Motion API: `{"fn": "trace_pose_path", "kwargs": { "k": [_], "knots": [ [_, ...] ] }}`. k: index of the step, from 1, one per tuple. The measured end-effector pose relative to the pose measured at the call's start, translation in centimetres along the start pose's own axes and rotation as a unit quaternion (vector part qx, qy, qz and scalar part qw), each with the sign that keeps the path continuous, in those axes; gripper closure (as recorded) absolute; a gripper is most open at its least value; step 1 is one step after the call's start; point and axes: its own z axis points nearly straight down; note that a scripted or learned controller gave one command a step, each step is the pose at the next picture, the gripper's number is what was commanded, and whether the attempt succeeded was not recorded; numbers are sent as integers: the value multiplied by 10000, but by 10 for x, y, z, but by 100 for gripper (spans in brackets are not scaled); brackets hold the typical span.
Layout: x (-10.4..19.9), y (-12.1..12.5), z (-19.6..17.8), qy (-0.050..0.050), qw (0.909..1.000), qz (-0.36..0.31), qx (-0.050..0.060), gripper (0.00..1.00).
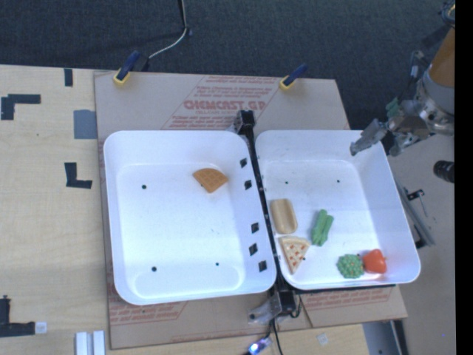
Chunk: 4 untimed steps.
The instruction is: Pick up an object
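Roughly, largest first.
Right bin (384,191): gripper (373,140) above its upper right rim; fingers spread, pinching nothing.
Bread roll (284,216): well below-left of fingers.
Green pod (321,228): below fingers, apart.
Tomato (375,261): far below.

The arm enters from the right, its orange band (446,63) showing high at the edge above the grey wrist (432,113). From the wrist the hand (375,140) reaches leftward and slightly down, ending just over the upper right corner of the right bin (392,191), near its rim. Two dark fingers (362,143) project toward that corner; they look slightly parted, though the slant and blur make this hard to judge. Nothing shows between them. The hand hangs above the rim, apart from the bin's floor, tilted rather than pointing straight down.
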Motion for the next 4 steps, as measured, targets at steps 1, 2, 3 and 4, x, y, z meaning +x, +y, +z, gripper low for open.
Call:
{"fn": "trace_pose_path", "kwargs": {
  "k": [1,2,3,4],
  "knots": [
    [33,-48,180,5,10000,0,22,0],
    [73,24,153,-3,10000,-30,-29,0],
    [14,-5,112,-12,10000,24,-11,0],
    [18,-4,105,-6,10000,-2,0,100]
  ]
}}
